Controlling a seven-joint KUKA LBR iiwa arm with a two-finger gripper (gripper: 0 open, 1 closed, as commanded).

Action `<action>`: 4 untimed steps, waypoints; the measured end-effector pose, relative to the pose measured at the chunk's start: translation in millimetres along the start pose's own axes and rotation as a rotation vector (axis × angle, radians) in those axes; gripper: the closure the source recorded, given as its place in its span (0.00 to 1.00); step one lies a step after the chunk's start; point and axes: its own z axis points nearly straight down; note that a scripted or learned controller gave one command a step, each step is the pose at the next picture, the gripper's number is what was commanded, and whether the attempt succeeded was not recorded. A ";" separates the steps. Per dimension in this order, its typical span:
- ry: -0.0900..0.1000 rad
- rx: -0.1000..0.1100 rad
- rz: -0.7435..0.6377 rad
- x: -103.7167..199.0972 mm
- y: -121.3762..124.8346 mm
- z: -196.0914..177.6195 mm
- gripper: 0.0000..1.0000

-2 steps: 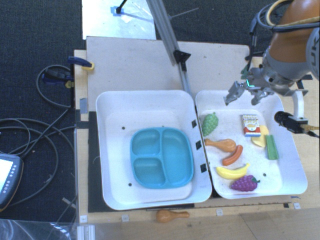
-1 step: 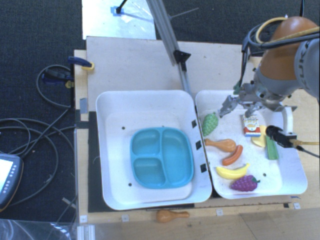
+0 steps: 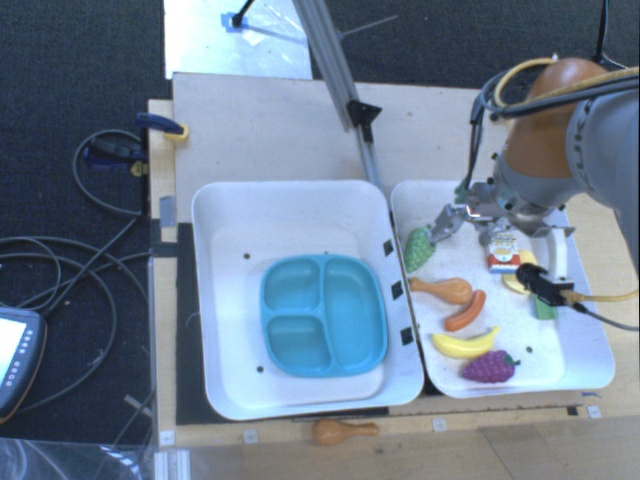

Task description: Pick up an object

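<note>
Fingers of the gripper [image 3: 497, 230] sit low over the right bin [image 3: 592, 360], but whether they are apart or together cannot be told. Just beneath them lies a small red and white carton [image 3: 503, 258]. Around it in that bin are green grapes [image 3: 419, 249], a drumstick [image 3: 443, 289], a sausage [image 3: 465, 311], a banana [image 3: 463, 343] and purple grapes [image 3: 488, 367]. Next door, the left bin [image 3: 222, 268] holds a blue divided plate [image 3: 322, 315]. Another drumstick [image 3: 344, 430] lies on the bench in front.
</note>
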 end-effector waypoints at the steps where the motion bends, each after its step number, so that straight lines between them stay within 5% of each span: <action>1: 0.000 -0.001 -0.001 3.1 4.8 60.7 0.00; 2: 0.000 -0.006 0.001 2.6 6.0 46.5 1.00; 4: -0.001 -0.011 0.001 -12.7 -1.7 -54.1 1.00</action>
